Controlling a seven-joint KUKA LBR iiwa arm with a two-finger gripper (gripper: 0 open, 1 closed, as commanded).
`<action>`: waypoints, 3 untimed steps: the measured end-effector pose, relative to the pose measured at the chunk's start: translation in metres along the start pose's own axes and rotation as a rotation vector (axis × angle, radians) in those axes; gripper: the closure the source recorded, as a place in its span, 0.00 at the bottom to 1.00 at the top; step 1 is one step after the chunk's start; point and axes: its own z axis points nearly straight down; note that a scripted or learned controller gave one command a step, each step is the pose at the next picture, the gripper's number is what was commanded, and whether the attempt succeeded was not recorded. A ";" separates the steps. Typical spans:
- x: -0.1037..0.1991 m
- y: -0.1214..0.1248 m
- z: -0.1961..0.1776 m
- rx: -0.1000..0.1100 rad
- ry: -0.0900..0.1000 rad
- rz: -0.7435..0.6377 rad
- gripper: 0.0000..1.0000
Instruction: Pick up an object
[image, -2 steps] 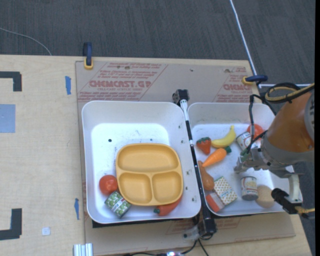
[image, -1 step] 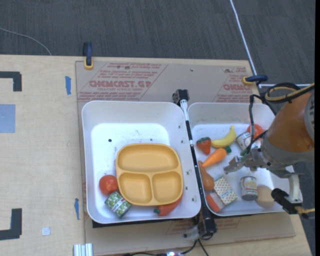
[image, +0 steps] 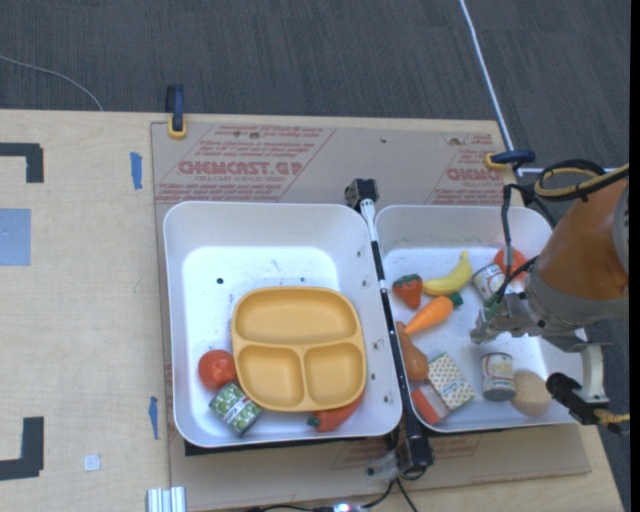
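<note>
2 bins (image: 190, 300), 1 tray (image: 297, 345), approx. 11 toys (image: 448, 277)

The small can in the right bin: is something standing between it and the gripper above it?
Nothing visible does. The gripper hangs just above the small can, with bare bin floor between them. The carrot lies to the left, the beige round piece to the right.

Dark grey carpet floor (image: 300, 50) up top, light wood bench (image: 75, 300) w/ black and blue tape marks, brown cardboard sheet (image: 250, 165) clamped on.
</note>
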 end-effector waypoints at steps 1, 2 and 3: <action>0.000 0.000 0.000 0.000 0.000 0.000 0.00; 0.032 -0.020 0.020 0.009 0.008 -0.002 0.00; 0.029 -0.018 0.009 0.000 0.001 0.001 1.00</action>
